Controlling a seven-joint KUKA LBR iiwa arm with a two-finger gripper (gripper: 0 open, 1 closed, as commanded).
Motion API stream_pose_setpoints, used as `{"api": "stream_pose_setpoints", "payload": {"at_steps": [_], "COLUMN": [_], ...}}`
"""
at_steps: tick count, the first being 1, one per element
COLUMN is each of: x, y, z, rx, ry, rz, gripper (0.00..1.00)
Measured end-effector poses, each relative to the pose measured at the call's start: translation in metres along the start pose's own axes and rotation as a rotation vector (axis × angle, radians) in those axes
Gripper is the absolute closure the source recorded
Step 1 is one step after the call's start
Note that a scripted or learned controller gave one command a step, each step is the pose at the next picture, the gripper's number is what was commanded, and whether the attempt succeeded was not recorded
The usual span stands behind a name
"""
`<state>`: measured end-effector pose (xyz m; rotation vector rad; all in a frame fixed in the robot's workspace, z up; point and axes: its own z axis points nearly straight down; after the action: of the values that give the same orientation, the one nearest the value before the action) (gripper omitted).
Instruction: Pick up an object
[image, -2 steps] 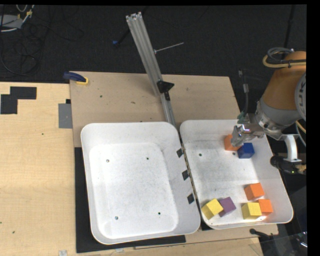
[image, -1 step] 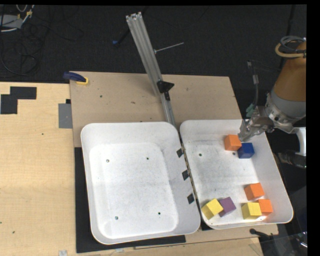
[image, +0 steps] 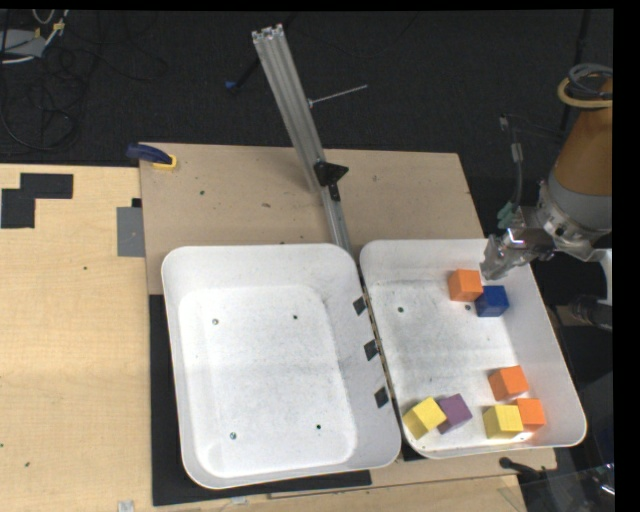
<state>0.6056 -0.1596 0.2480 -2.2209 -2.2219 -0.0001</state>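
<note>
In the right bin (image: 560, 340), toward its far right corner, the end effector (image: 497, 262) hangs just above an orange block (image: 464, 285) and a blue block (image: 491, 301) that sit touching each other. From here I cannot tell how the end effector is set, and nothing is visibly held by it. The grey arm (image: 580, 190) comes in from the right, with its orange band above the wrist.

Along the near edge of the same bin lie five more blocks. A yellow block (image: 425, 416) and a purple block (image: 455, 410) sit side by side at the near left. Further right, a second orange block (image: 508, 382) lies just beyond another yellow block (image: 503, 421), which touches a third orange block (image: 531, 413).

The left bin (image: 190, 270) stands beside it on the wooden desk (image: 70, 330). A metal rail (image: 296, 110) slants up from between the bins toward the far side.
</note>
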Motion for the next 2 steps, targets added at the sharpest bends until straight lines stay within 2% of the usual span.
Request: {"api": "stream_pose_setpoints", "payload": {"at_steps": [1, 2], "x": [0.050, 0.105], "y": [0.014, 0.025], "z": [-0.006, 0.010], "rx": [0.000, 0.004], "ry": [0.002, 0.003], "rz": [-0.004, -0.004], "gripper": [1.00, 1.00]}}
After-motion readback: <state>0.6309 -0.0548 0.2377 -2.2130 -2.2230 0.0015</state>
